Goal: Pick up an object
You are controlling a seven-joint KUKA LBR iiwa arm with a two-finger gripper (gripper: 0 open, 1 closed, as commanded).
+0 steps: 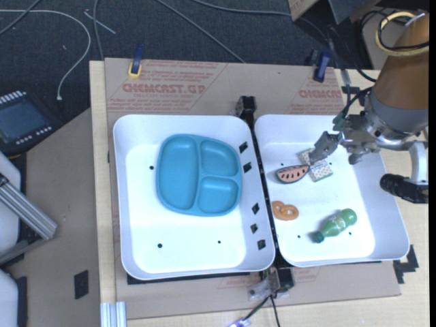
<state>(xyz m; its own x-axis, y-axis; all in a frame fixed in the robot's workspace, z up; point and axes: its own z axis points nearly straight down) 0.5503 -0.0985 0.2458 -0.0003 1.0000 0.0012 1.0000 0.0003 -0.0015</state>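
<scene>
Orange-banded wrist (402,67) looming at top right, biggest and nearest in shot; gripper (320,154) reaching down-left from it into right bin (388,237)
Fingers low over speckled block (321,172), right beside watermelon slice (291,175); tips very near or touching block, cannot tell which
Finger state: cannot tell, too blurred, no visible gap or clamp
Nothing seen between fingers, so no grasp counted
Candidates all lying flat on right bin floor: watermelon slice, speckled block, pretzel (285,211) near centre divider, green bottle (335,225) toward front, on its side
Left bin (129,182) holding blue divided plate (199,174), well apart from gripper
Progress judgement: approach mostly done, arm positioned at watermelon/block cluster; likely target one of those two
Left to do: close on object, lift clear of bin; pick not yet achieved as far as shown
</scene>
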